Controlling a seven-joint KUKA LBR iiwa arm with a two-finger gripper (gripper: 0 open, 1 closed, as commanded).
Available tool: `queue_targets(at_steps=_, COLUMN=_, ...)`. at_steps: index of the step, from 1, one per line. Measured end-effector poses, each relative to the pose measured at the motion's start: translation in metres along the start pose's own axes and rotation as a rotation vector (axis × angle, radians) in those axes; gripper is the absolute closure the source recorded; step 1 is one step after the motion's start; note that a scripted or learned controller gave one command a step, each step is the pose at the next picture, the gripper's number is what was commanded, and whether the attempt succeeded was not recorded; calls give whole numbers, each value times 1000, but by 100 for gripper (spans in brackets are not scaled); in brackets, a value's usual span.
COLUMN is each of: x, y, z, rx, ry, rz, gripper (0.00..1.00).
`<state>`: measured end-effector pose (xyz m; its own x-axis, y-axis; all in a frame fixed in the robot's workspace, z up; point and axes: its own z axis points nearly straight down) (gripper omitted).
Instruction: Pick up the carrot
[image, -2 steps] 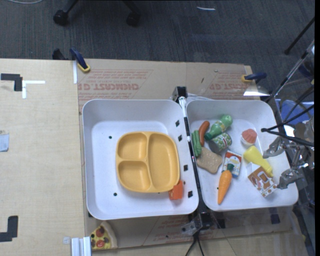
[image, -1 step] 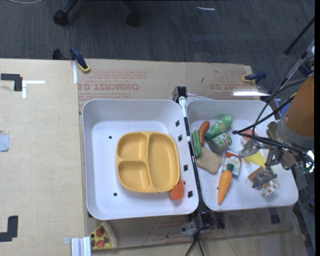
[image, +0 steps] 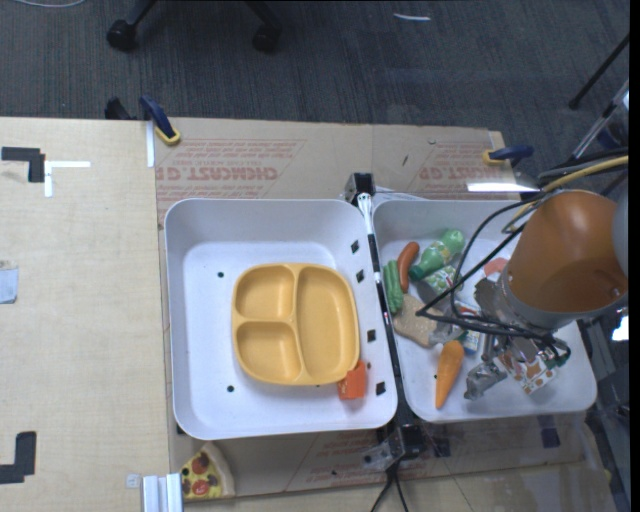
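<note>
You are at the approach stage, as I judge it: the carrot (image: 449, 371) lies on the floor of the right bin (image: 570, 402), in its lower left part, slanted with the thick end up and the tip pointing toward the near wall, and nothing grips it. The end effector (image: 487, 378) sits low over the same bin, just to the right of the carrot, under the orange band (image: 566, 251) of the arm; cables and the wrist clutter that spot, and I cannot tell whether it is released or clenched. Carrot and end effector look near one another, possibly touching at the carrot's right flank, though this view does not settle contact. Your next move, in my estimate, calls for a short shift leftward so the grasp centres across the carrot's body, aligned against its slant, before closing. Note the crowding: a tan flat piece (image: 416, 326) lies just above the carrot's thick end, and a printed carton (image: 531, 368) lies right of the end effector.
</note>
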<state>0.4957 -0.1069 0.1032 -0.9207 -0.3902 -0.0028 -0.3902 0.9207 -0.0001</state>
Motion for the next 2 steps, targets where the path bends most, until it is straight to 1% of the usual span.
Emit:
queue_targets(at_steps=1, x=-1, y=9, z=11, rx=2, ry=-1, rz=-21, gripper=0)
queue_targets(at_steps=2, x=-4, y=8, z=1, rx=5, ry=-6, rz=-24, gripper=100)
